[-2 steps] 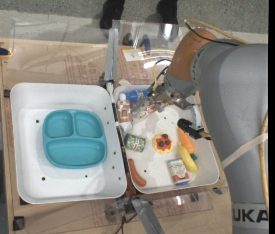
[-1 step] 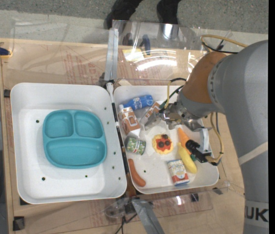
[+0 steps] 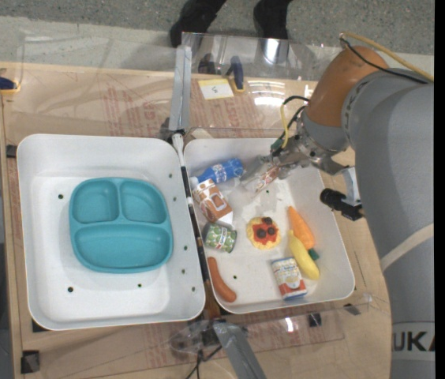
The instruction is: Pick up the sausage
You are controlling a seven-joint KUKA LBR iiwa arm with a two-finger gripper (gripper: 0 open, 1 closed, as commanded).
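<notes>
Wood bench (image 3: 88,109): 2 white bins (image 3: 41,172), sausage (image 3: 222,281) in rt one.

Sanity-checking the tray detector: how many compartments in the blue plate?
3. On the blue plate in the left bin: two small ones side by side at its far edge, one wide one along the near side.

The sausage (image 3: 222,280) is reddish-brown. Both bins are white: the left bin (image 3: 41,164) carries a turquoise divided plate (image 3: 120,224), and the right bin (image 3: 334,267) shows an orange carrot (image 3: 301,227), a yellow banana (image 3: 303,257), a yellow round piece with a red and black centre (image 3: 264,232), a green-labelled can (image 3: 221,238), a blue packet (image 3: 223,170), and an orange-brown carton (image 3: 213,201). The arm (image 3: 388,117) is grey with an orange band. The worktop (image 3: 88,101) is pale wood.
</notes>
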